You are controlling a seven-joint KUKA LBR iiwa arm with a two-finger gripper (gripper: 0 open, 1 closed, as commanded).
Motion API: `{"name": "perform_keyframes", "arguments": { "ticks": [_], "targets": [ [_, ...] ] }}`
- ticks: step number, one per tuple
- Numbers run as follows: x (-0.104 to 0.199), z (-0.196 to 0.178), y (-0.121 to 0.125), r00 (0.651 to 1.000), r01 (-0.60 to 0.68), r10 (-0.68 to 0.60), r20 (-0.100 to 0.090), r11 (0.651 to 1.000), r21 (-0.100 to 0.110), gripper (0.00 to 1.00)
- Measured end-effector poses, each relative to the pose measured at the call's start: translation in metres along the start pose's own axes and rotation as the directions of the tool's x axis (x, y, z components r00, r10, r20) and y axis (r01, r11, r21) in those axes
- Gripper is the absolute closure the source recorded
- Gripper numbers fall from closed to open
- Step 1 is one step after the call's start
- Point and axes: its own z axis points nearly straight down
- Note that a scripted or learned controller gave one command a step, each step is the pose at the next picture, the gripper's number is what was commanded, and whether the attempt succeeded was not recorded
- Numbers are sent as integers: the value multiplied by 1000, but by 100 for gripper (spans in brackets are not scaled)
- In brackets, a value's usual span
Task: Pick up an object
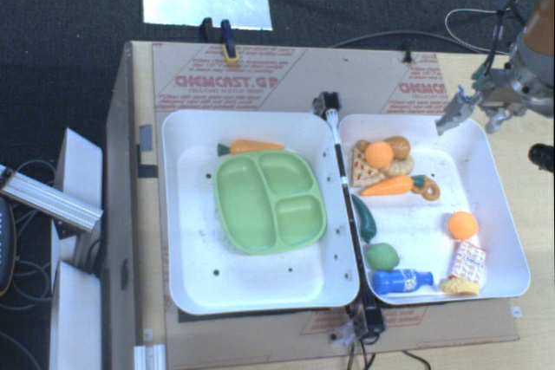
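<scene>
My gripper [475, 117] hangs above the far right corner of the right bin [503, 212], its two grey fingers spread open with nothing between them. Below it in that bin lie an orange ball [378, 154] beside a brown potato-like piece [398, 146], a waffle wedge [363, 168], a carrot [392, 185], a pretzel [428, 189], a second orange ball [463, 225], a dark green vegetable [364, 219], a green lime [381, 256], a blue bottle [402, 280] and a patterned packet [466, 266].
The left bin [186, 273] holds a green divided plate [269, 201] with another carrot [254, 146] behind it. A black and white divider bar [340, 165] runs between the bins. Cardboard [260, 78] lies under both.
</scene>
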Motion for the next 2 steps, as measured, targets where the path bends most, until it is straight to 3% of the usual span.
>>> {"name": "perform_keyframes", "arguments": {
  "ticks": [1, 2],
  "targets": [
    [46, 80, 52, 1000, 2, -2, -2, 1000, 2, 0],
    [41, 192, 31, 1000, -1, 1, 1, 1000, -2, 0]
  ]
}}
